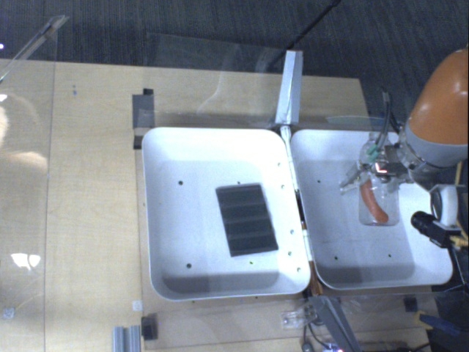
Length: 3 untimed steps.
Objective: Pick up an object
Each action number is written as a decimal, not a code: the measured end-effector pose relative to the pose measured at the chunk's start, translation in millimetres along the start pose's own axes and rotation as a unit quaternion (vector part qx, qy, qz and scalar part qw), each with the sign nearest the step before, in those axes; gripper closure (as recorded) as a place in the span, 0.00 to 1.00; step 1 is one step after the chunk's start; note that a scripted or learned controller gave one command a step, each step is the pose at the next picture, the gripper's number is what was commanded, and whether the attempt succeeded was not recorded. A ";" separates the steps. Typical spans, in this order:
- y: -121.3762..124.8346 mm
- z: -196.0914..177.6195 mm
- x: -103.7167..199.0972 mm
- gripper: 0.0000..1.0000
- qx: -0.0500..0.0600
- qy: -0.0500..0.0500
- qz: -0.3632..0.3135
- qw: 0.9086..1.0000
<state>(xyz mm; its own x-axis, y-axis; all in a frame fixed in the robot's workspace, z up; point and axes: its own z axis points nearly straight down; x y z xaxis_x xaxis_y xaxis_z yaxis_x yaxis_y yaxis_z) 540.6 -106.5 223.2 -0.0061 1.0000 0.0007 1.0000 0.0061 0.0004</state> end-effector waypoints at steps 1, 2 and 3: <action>20.2 40.0 -56.5 0.00 -0.001 -0.001 -0.010 1.000; 50.0 130.4 -98.7 0.00 -0.001 -0.001 0.037 0.999; 50.2 102.4 -71.5 0.00 -0.002 -0.001 -0.119 0.993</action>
<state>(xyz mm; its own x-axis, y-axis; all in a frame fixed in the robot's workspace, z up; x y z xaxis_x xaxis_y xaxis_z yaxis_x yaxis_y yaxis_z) 591.3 -177.6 120.8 -0.2413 0.9704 -0.0011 0.9704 0.2413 0.0040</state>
